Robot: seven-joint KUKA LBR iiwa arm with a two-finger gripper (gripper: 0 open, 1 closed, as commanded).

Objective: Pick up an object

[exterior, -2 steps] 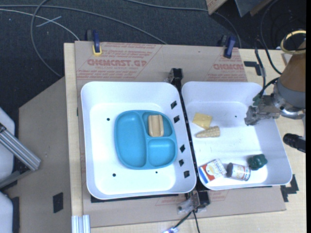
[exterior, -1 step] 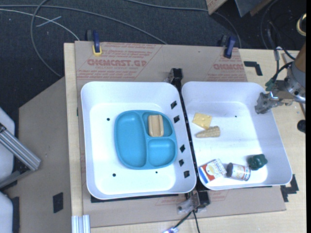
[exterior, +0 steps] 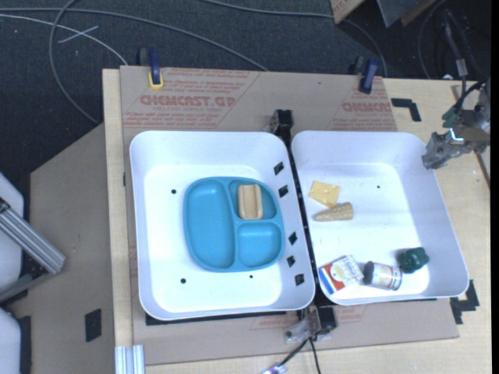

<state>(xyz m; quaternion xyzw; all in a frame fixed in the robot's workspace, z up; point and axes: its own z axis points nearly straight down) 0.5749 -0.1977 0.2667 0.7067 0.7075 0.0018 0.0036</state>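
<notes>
Gripper: metal two-finger gripper at right bin's far right rim; grip state unclear.
Right bin: yellow wedge, corn cob, small can, green lump.
Left bin: blue divided plastic tray holding tan block.

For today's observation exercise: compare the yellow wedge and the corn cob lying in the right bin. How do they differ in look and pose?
The yellow wedge is flat, angular and bright yellow; the corn cob is rounded, elongated and a paler, bumpy tan-yellow. The wedge lies nearer the bin's far side, while the cob lies just in front of it, stretched roughly left to right. Both rest on the floor of the right bin, close to its left wall, away from the gripper.
</notes>
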